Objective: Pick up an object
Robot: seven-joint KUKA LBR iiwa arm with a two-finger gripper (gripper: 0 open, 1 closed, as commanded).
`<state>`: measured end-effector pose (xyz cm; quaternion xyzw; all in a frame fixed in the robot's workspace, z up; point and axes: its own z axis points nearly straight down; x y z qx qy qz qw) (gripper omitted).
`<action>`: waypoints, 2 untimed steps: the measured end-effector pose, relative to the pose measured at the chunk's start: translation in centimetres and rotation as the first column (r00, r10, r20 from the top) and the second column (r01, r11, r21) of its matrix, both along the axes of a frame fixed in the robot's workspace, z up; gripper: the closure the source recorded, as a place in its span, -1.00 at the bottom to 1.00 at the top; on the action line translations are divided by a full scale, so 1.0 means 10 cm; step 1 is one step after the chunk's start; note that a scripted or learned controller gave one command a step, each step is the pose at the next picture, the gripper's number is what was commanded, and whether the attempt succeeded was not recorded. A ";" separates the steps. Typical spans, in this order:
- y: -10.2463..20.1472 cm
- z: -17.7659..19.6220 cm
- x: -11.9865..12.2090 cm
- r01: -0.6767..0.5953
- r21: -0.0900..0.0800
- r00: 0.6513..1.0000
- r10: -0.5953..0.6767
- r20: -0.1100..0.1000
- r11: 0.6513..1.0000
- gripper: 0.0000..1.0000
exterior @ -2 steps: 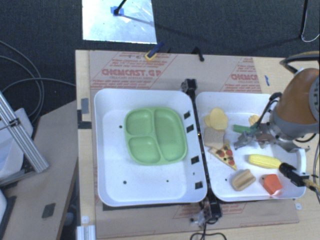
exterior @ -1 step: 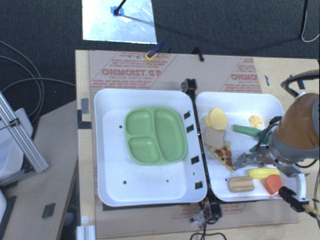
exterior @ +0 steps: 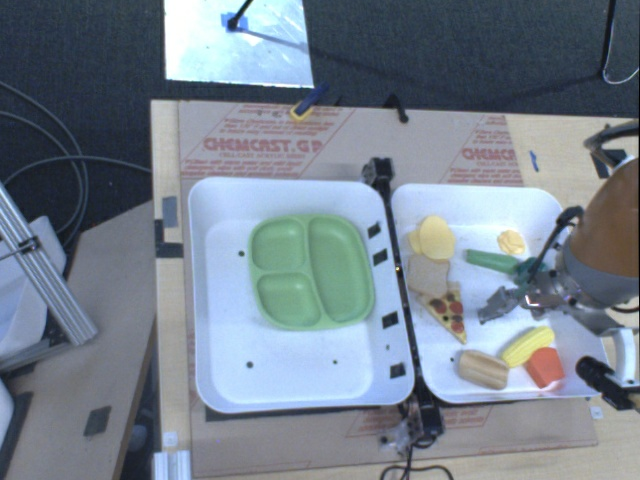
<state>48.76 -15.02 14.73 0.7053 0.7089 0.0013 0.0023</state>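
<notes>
The grey two-finger gripper (exterior: 505,303) is seen low over the right white bin (exterior: 478,200), its fingers spread and nothing pinched between them; the triangular toy pizza slice (exterior: 447,312) lies just left of the fingers, its long axis running diagonally toward the bin's front.
</notes>
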 end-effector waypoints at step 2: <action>0.17 -0.65 0.40 0.000 0.001 1.000 0.000 -0.002 1.000 1.00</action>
